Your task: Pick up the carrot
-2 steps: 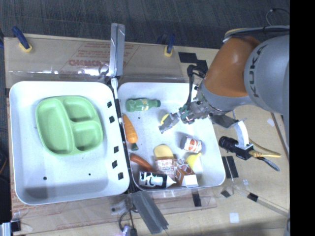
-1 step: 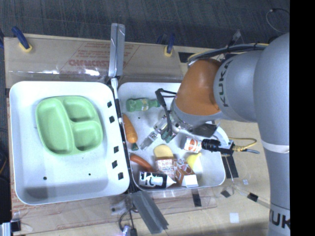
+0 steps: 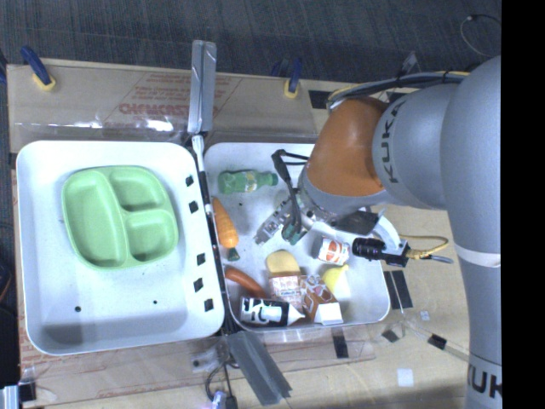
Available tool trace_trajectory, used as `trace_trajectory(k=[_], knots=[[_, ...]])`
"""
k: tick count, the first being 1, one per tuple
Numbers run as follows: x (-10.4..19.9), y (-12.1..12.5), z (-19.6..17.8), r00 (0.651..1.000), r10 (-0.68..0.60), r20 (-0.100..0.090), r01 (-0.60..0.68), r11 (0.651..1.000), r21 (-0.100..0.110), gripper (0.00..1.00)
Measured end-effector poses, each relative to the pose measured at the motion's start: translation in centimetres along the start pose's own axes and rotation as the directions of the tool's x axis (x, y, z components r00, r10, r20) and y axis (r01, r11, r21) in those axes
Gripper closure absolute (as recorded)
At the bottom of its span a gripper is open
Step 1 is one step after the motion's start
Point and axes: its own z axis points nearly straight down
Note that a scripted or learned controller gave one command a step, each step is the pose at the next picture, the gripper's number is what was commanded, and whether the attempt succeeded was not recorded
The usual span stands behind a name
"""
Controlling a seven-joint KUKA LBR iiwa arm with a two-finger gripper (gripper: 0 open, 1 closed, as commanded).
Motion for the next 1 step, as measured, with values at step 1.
trace_trajectory(k=[1], knots=[[0.00, 0.07, -0.99, 1.000, -0.005, 0.000, 0.005, 1.000, 0.001, 1.00]])
